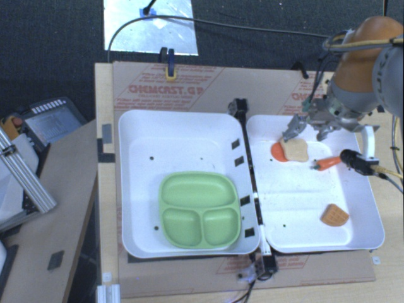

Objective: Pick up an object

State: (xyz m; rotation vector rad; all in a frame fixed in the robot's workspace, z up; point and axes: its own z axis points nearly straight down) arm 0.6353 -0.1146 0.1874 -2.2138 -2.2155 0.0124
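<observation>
The beige toy slice [295, 149], shaped like a piece of bread, is the object your arm seems to be going for: it lies flat near the back of the right bin [363, 232], overlapping a small red-orange piece [277, 151] on its left side. Your gripper [308, 129] hangs just above and behind it, with its fingers [293, 131] spread apart and nothing between them, so you should not count anything as grasped yet. You can read that spread as a stance for descending around the slice, but it is a flat, low thing, and I judge a pinch from above could slide off or nudge it onto the red-orange piece. Your other choices in the same bin lie apart from one another, which leaves room for the fingers: a toy carrot [327, 163] just to the right of the slice, and a brown waffle-like piece [335, 215] well toward the front. The left bin [136, 169] holds a green divided plate [199, 209], lying flat, broad and harder for you to pinch.
</observation>
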